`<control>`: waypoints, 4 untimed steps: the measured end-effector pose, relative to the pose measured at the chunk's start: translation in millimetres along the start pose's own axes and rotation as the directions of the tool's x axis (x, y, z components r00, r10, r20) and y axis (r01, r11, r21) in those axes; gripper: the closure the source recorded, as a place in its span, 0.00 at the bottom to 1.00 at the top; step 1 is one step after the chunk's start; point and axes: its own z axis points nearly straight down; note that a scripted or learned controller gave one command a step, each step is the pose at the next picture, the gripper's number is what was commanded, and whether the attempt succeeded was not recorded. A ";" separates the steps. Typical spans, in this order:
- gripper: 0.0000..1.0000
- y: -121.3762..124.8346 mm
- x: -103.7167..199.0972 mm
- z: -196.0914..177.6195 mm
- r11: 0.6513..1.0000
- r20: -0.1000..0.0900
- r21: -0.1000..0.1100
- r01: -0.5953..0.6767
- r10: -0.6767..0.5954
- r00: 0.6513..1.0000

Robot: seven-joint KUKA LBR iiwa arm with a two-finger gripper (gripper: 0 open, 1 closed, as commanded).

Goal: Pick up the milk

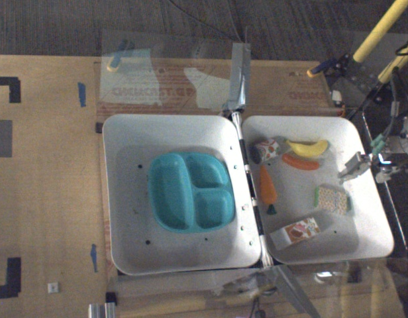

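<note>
On the tan table, the right bin holds the milk lying near its 7 o'clock corner. The pincer hovers at 3 o'clock, grip unclear, well apart from the carton.

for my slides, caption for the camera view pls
Gripper at the right bin's right edge; milk carton lies untouched near its front; teal tray in left bin.

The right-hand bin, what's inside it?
Inside the right bin lie a milk carton, carrot, banana, red sausage-like piece, small can and patterned box. The hand hovers at its right edge.
</note>
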 end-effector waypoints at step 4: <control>0.00 -10.2 18.8 166.7 0.995 0.001 -0.001 -0.101 0.101 0.995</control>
